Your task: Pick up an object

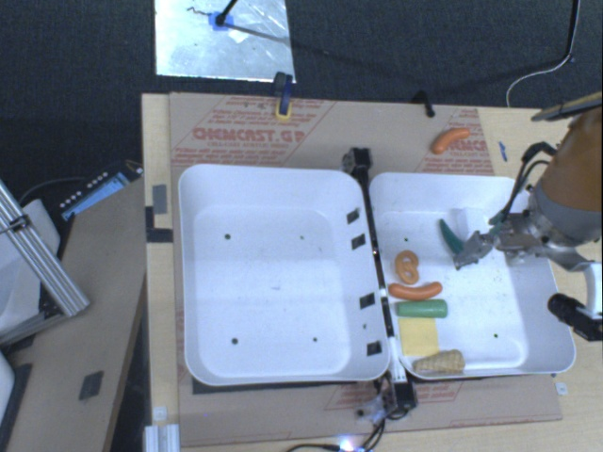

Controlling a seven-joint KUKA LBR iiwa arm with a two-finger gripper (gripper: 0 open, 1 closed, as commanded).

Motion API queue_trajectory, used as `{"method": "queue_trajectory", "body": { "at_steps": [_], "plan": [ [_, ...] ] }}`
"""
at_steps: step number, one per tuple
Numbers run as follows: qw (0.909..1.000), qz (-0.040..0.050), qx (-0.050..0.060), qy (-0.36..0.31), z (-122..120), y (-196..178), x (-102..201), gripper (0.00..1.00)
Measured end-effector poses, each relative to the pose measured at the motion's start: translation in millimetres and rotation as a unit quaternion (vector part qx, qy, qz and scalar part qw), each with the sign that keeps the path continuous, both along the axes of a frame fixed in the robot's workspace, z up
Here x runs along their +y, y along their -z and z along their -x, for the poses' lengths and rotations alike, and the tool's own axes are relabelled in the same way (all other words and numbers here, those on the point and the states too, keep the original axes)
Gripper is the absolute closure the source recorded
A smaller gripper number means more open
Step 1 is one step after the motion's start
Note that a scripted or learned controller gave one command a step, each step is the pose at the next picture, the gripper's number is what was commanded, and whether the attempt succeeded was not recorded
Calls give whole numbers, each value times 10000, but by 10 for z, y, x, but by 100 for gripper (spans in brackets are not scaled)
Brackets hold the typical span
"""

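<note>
The camera view looks down at a slant on a worktop (155,347) that carries two shallow white bins side by side on a brown board (254,130). The left bin (203,196) lies beside the right bin (556,347), and the two meet along a middle seam with dark clips. The arm (575,177), grey with an orange band, reaches in from the right, and its gripper (468,250) hangs over the upper middle of the right bin, pointing left. Whether the gripper is spread or pressed together cannot be told from this angle. A teal piece (450,234) sits just beside the gripper's tip, and contact between them cannot be told. The other things lie in a column along the right bin's left wall: an orange pretzel (407,266) at the top, a sausage (415,291) just below it, a green block (423,309) touching the sausage's underside, a yellow square (420,334) below that, and a tan cone (439,363) near the bin's lower edge. A second sausage (450,140) rests on the board above the right bin, well apart from the others. A yellow clamp (283,97) grips the board's top edge.
</note>
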State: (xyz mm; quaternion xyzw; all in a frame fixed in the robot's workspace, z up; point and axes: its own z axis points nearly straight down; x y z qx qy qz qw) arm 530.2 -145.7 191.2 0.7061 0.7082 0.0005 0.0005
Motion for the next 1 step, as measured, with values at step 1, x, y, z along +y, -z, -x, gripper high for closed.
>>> {"method": "queue_trajectory", "body": {
  "at_steps": [1],
  "plan": [
    [10000,-2,-3,5,-61,1090,25,0]
  ]
}}
